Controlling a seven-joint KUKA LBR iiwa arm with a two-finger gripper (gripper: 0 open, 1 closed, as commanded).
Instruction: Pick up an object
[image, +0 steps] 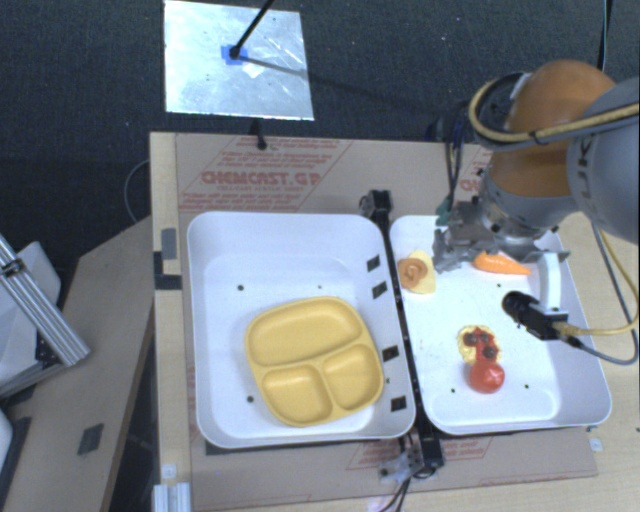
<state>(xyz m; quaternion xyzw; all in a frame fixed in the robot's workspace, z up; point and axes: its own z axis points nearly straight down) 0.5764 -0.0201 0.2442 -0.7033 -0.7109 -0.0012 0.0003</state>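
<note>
I am looking down on a robotics lab bench, not a home or kitchen. The gripper (462, 243) is hanging over the right-hand white bin (585, 400), and left of it the second bin (215, 300) is sitting clamped beside the first by black brackets (388, 290). Beyond the gripper, a protective sheet printed with a maker's name (262, 178) is covering the bench, and a square foil-like panel (238, 58) is lying on dark carpet. Far to the gripper's left, aluminium framing (40, 310) is showing.
</note>
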